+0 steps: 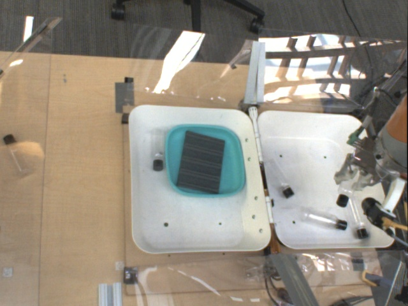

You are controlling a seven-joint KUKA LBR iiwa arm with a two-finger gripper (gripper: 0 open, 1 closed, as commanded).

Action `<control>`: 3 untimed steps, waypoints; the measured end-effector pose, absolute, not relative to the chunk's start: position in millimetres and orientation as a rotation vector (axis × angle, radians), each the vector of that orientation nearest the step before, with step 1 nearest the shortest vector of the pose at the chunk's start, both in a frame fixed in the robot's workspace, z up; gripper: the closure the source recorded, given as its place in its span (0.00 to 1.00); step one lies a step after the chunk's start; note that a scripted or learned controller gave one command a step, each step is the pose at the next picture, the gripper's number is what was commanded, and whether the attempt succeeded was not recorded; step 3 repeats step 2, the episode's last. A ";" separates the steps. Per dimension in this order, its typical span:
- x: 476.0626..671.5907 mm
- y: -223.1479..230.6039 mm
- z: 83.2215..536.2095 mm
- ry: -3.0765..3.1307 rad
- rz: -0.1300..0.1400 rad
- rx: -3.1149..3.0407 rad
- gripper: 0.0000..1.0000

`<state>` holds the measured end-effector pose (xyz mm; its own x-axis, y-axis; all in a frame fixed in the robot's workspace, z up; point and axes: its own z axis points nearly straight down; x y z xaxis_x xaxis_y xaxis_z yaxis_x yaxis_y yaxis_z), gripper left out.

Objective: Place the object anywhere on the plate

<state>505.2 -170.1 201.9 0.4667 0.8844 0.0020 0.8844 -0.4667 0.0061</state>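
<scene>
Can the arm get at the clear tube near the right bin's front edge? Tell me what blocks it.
Probably yes. The clear tube lies flat on the right bin floor with open space around it, and the arm hangs just beside it; nothing covers it.

My arm [396, 123] is showing an orange band over a pale grey casing, rounded in section. Beneath the band, my wrist [376, 155] is presenting as a cluster of grey and silver metal parts, angular and bracket-like, with small dark recesses between them. My gripper [352, 178] is appearing as light metallic pieces, thin and glinting. A dark, curved housing with a black opening is sitting at my lower edge, and a thin orange-yellow cable is trailing beside it.
</scene>
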 end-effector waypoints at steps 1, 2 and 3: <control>488.3 -101.5 167.1 1.723 0.004 2.625 1.00; 488.4 -101.9 167.2 1.721 0.005 2.626 0.00; 488.4 -101.9 167.2 1.721 0.005 2.626 0.00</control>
